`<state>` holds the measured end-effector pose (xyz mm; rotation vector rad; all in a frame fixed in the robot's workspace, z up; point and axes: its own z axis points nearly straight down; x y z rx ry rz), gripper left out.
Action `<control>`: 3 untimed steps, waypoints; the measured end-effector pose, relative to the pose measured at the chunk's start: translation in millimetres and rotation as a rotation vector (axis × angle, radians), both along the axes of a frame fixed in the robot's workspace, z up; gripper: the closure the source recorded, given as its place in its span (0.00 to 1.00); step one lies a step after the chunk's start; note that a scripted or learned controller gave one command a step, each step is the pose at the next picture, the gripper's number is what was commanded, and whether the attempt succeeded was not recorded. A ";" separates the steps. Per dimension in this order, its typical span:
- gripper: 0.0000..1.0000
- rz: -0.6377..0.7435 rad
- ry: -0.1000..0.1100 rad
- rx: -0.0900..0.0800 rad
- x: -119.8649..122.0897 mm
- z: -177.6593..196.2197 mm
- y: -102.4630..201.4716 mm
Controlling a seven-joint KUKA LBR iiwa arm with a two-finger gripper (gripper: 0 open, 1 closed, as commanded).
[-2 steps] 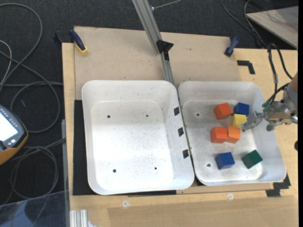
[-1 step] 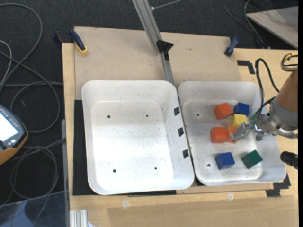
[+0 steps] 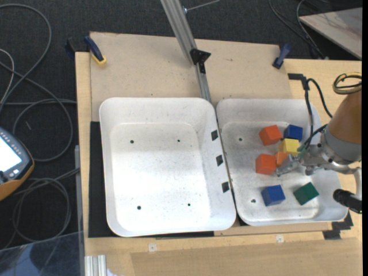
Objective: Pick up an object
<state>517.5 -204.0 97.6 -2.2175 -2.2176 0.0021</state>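
Nearest us, along the right bin's (image 3: 247, 214) lower rim, we see a blue cube (image 3: 273, 195) and, at its three o'clock, a green cube (image 3: 306, 193); both are small, matt, hard-edged blocks. Up from the blue one, at twelve o'clock, lies an orange block (image 3: 265, 164), with a second orange block (image 3: 270, 134) above it. At that one's three o'clock a dark blue cube (image 3: 293, 131) sits touching a yellow cube (image 3: 291, 146).

We see the gripper (image 3: 289, 161) low in the cluster, just beside the lower orange block; its metal parts blur into a small orange piece there, so we cannot tell whether the fingers are apart or clamped. The arm (image 3: 348, 132) is cut off at the frame's edge.

Both bins are shallow, speckled white plastic with rounded corners; the left bin (image 3: 115, 119) has dark dots on its floor. They rest on a pale wooden surface (image 3: 149, 62).
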 end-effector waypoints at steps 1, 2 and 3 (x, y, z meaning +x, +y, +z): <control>1.00 0.000 -0.005 -0.001 1.1 12.7 -0.4; 1.00 0.000 -0.011 -0.005 1.9 58.0 -7.0; 1.00 0.002 -0.012 -0.006 3.9 112.2 -7.5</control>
